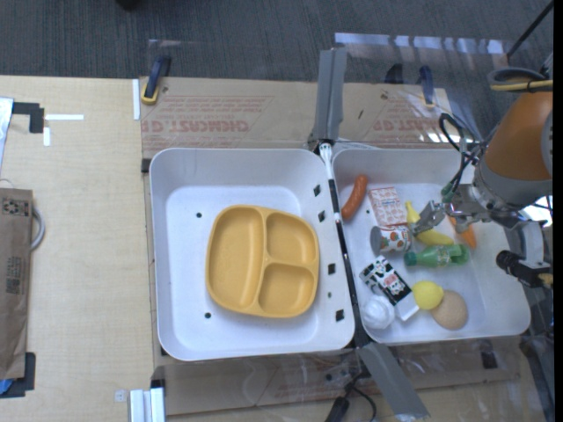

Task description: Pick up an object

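The right bin holds several small items. A red sausage and a pink-and-white box lie towards the back. In the middle are a small can, a yellow banana, a green bottle and an orange carrot. Nearer the front lie a black-and-white cow-print box, a white ball, a yellow lemon and a tan egg-shaped piece. My gripper hangs low just above the banana, between the box and the carrot, and I see nothing in it.
The left bin holds a yellow divided plate. A raised divider separates the two bins. The grey and orange arm comes in over the right bin's right wall. A brown paper bag lies at the far left.
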